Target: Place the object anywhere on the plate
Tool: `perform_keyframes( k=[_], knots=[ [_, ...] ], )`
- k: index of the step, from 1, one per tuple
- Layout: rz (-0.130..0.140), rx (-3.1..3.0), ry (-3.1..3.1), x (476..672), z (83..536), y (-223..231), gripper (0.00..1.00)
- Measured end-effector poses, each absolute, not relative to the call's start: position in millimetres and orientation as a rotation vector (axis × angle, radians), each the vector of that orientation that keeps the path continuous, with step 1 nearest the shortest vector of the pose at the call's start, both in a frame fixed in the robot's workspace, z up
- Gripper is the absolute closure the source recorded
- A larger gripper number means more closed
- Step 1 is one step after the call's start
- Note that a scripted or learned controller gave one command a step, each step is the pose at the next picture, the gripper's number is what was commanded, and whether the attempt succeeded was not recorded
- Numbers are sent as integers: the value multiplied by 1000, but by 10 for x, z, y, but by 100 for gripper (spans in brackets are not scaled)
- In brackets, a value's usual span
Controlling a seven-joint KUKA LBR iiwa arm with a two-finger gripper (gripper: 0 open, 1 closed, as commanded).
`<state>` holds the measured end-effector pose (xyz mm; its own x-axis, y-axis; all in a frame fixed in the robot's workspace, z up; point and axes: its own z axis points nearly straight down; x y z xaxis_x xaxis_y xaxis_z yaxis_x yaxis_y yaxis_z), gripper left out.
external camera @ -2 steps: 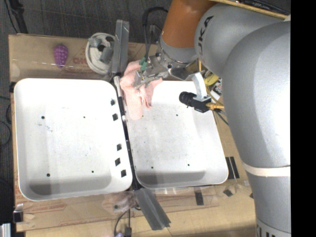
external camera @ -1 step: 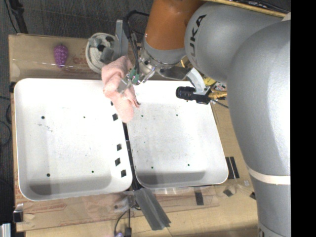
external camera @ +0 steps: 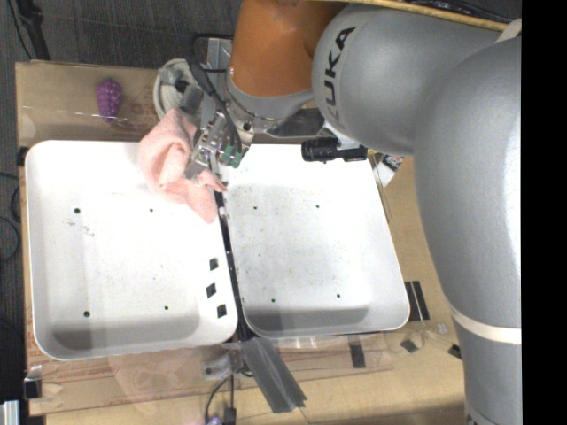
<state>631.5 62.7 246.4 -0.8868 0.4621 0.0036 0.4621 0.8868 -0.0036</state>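
Note:
A crumpled pink cloth (external camera: 174, 163) hangs at the far right corner of the left bin (external camera: 115, 255), its lower tip reaching the divider between the bins. My gripper (external camera: 209, 151) sits at the cloth's right edge, shut on a fold of it, and the cloth looks lifted off the bin floor. A white round plate (external camera: 165, 88) lies on the bench just behind the left bin's far edge. The arm's wrist hides most of it.
A small purple object (external camera: 109, 97) lies on the bench behind the left bin, left of the plate. The right bin (external camera: 310, 246) sits under the arm. The grey arm with its orange band (external camera: 275, 34) covers the upper right.

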Motion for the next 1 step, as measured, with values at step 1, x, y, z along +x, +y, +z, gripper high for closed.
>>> perform_keyframes(
  k=[1],
  knots=[
    [2, -123, -3136, 6290, 2347, 1084, 100]
  ],
)
